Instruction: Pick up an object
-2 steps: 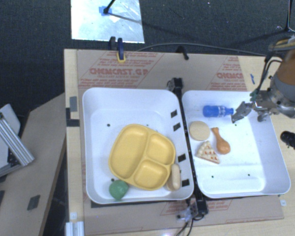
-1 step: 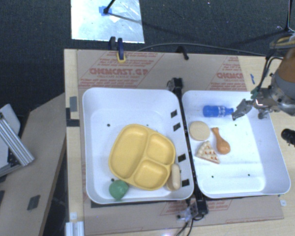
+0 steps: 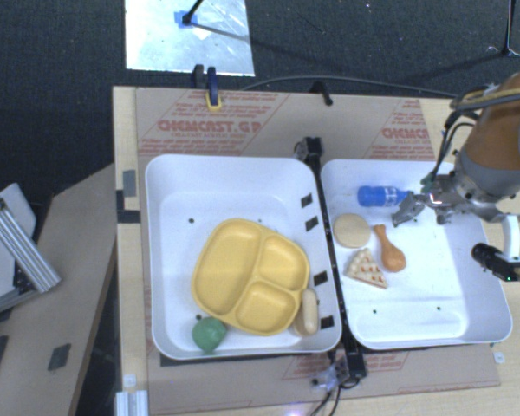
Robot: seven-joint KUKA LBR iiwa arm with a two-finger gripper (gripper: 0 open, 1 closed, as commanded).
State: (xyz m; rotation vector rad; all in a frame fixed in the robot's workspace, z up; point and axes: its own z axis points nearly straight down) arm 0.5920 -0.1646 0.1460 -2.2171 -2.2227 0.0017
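In the right bin (image 3: 468, 319) lie a blue bottle (image 3: 377, 197), a round beige cookie (image 3: 352, 230), a tan wooden spoon (image 3: 389, 248) and a waffle wedge (image 3: 366, 269). My gripper (image 3: 425, 210) hovers over the upper right part of this bin, just right of the bottle's end. Its fingers (image 3: 405, 211) stand spread apart, open, with only white bin floor between them. The bottle lies beside the left finger, not between the two.
The left bin (image 3: 169, 232) holds a yellow divided plate (image 3: 251, 276), a green ball (image 3: 210, 333) and a beige oblong roll (image 3: 308, 310). A black divider (image 3: 329, 250) runs between the bins. The arm's orange band (image 3: 503, 137) hangs over the right bin's far corner.
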